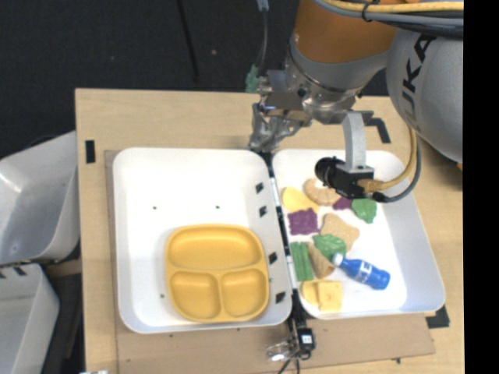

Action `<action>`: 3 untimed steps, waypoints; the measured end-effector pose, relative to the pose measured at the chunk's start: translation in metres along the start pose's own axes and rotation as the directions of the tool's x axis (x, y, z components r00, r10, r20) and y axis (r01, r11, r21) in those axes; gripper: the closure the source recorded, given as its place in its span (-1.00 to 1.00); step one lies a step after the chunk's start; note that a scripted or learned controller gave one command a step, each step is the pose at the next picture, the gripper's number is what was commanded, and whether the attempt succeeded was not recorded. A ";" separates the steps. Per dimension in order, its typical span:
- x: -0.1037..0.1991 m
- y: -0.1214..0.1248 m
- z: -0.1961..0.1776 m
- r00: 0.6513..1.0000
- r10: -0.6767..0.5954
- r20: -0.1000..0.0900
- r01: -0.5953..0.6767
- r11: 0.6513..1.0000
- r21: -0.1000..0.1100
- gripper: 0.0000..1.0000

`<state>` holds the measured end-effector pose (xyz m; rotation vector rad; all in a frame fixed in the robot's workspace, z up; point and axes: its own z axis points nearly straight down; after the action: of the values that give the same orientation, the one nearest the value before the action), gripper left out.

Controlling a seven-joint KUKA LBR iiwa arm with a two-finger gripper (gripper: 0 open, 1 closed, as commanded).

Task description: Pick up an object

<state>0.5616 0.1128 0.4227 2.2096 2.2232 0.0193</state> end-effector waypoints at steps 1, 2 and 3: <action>-0.016 0.043 0.096 1.000 0.008 0.008 -0.008 1.000 0.019 1.00; -0.016 0.031 0.072 1.000 0.008 0.006 -0.008 1.000 0.016 1.00; 0.084 0.039 -0.005 1.000 -0.006 -0.001 0.006 1.000 0.005 1.00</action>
<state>0.5995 0.1968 0.4290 2.2059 2.2330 0.0141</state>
